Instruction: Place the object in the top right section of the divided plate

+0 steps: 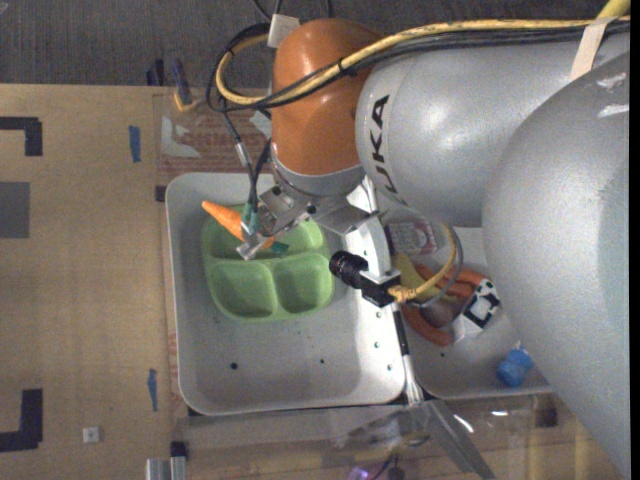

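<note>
Carrot (222, 216) first: you will find the orange, carrot-shaped object left of the frame's centre, lying at a slant across the upper left edge of the green divided plate (265, 288), its pointed end poking out past the plate's rim toward the upper left. Its other end disappears under the end effector (255, 242), which sits directly over the plate's upper section. The metal fingers (247, 250) look closed around the thicker end of the carrot, though from this slanted overhead angle the wrist hides most of the grip, so you should treat the hold as probable, not certain. A small teal patch shows just beside the fingers, and you cannot tell from here what it belongs to.

The plate rests in the upper part of the left white bin (200, 368), near the frame's middle. Two lower sections of the plate are visible and bare.

Above the end effector you see the orange band (310, 78) of the arm, and the grey arm (520, 168) fills the right of the frame. A yellow cable (440, 33) runs across the arm's top. In the right bin (470, 383), partly hidden under the arm, there is a blue object (514, 367) at lower right and something orange beside a black-and-white marker (484, 303). Both bins stand on the table (80, 268), which carries blue tape marks at the left.
</note>
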### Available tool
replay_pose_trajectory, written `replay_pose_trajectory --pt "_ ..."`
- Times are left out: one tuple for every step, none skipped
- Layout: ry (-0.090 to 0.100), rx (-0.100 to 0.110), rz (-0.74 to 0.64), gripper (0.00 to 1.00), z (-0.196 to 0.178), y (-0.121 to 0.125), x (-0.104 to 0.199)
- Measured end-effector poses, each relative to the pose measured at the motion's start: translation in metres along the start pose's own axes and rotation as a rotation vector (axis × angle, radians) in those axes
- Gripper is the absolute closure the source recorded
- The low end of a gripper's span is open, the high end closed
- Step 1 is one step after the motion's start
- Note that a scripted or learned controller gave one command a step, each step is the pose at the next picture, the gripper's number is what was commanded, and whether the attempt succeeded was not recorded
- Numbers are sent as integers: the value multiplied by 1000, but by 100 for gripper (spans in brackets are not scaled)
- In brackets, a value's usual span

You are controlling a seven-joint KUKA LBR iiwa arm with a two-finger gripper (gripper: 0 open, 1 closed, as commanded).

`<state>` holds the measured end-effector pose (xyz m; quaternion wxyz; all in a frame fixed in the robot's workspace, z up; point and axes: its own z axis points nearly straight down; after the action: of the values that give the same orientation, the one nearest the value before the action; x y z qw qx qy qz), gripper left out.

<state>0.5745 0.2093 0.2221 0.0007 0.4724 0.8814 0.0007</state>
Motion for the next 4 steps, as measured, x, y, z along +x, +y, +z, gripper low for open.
replay_pose_trajectory --pt "0 0 0 0 0 0 0" --pt "-2 -2 -118 0 -59 63 -73" --pt "-3 -4 -323 0 -164 49 -74" --pt "-5 -5 -402 0 -215 26 -118"
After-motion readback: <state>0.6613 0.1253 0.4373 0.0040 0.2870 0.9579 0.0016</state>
